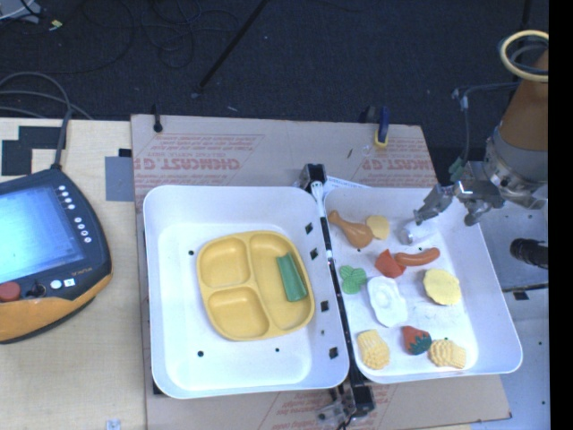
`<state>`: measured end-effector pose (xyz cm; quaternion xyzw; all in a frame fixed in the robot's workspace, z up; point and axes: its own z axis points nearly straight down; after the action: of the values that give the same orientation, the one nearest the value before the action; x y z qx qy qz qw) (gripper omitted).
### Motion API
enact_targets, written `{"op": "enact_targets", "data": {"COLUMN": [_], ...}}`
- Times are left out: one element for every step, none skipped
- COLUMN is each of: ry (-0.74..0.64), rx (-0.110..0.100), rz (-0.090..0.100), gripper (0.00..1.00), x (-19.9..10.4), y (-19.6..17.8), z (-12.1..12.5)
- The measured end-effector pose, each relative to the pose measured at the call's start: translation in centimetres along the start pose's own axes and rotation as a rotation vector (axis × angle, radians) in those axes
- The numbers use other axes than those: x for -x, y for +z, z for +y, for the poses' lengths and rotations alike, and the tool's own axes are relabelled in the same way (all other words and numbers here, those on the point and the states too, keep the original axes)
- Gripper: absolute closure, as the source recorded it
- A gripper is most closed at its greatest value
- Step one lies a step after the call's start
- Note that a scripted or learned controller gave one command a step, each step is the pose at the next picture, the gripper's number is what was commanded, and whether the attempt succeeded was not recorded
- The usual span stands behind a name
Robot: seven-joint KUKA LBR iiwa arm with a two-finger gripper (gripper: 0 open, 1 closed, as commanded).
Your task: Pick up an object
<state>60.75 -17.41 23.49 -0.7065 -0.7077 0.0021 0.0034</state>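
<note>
Toy foods [407, 298] are lying in the right bin [501, 330], a yellow tray [242, 289] in the left; cardboard [233, 155] is lining the bench, dark floor [313, 52] stretching beyond, gripper [416, 225] hovering released, grasping nothing

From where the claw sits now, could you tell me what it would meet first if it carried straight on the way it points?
The claw points down and to the view's left over the right bin. Going on, it would probably meet the hot dog first, or the bin floor beside it; depth is hard to judge from above.
</note>
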Motion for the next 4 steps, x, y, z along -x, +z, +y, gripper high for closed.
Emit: {"op": "enact_targets", "data": {"ry": [-0.002, -0.005, 0.0, 0.001], "rx": [0.014, -0.007, -0.011, -0.006], "rz": [-0.004, -0.003, 0.001, 0.0], "gripper": [0.0, 1.0, 1.0, 1.0], "x": [-3.2, -3.3, -0.5, 4.0], "y": [-21.2, -21.0, -2.5, 5.0], "z": [-5.5, -5.2, 3.0, 3.5]}}
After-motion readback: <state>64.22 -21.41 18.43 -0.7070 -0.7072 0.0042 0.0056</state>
